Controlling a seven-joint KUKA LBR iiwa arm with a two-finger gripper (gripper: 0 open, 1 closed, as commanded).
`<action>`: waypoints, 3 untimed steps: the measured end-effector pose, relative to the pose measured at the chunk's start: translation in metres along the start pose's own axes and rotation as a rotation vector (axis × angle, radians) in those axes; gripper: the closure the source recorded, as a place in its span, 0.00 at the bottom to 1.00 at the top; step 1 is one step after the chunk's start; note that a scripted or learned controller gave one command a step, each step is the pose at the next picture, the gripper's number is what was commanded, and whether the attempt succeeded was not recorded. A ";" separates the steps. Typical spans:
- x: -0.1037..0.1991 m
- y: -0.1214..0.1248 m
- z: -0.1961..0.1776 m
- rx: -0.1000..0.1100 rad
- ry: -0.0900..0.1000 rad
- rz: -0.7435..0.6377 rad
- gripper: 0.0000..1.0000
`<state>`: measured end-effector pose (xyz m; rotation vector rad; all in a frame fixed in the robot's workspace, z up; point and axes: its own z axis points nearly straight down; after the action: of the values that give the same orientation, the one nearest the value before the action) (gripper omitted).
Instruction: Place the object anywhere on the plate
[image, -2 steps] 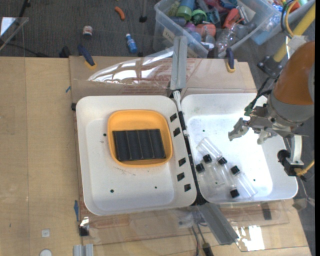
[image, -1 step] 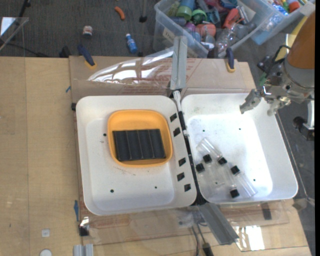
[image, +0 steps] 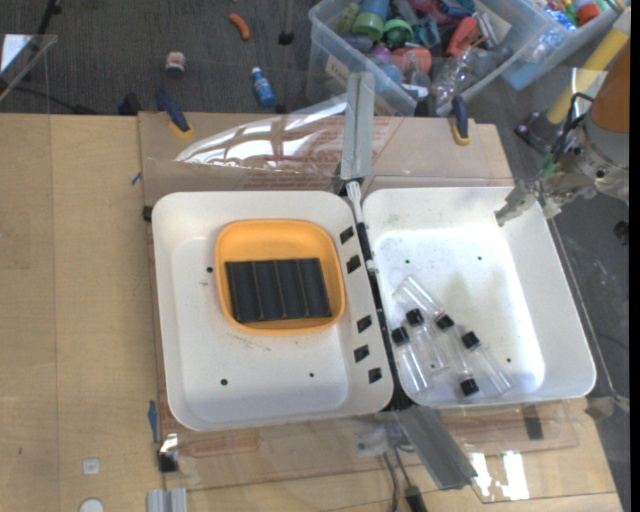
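A black ridged rectangular object (image: 277, 290) lies flat on the orange plate (image: 232, 246) in the left bin (image: 190, 390). It covers most of the plate's lower half. My gripper (image: 518, 204) hangs over the far right corner of the right bin (image: 560, 330), well away from the plate and the black object. Nothing shows in it. The arm's wrist with its cables (image: 575, 160) sits just beyond the bin's rim at the upper right.
Several clear plastic tubes with black caps (image: 440, 345) lie in the near part of the right bin. A divider with black clips (image: 360, 290) runs between the bins. A clear tub of colourful toys (image: 450, 40) stands behind the bench.
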<state>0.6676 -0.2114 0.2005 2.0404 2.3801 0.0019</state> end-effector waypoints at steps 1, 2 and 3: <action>-0.005 0.000 -0.020 -0.002 -0.001 -0.299 0.00; 0.008 0.003 -0.034 -0.004 -0.002 -0.608 0.00; -0.011 -0.009 -0.054 -0.005 -0.003 -0.928 0.00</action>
<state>0.6596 -0.2233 0.2545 0.7579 3.0363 0.0000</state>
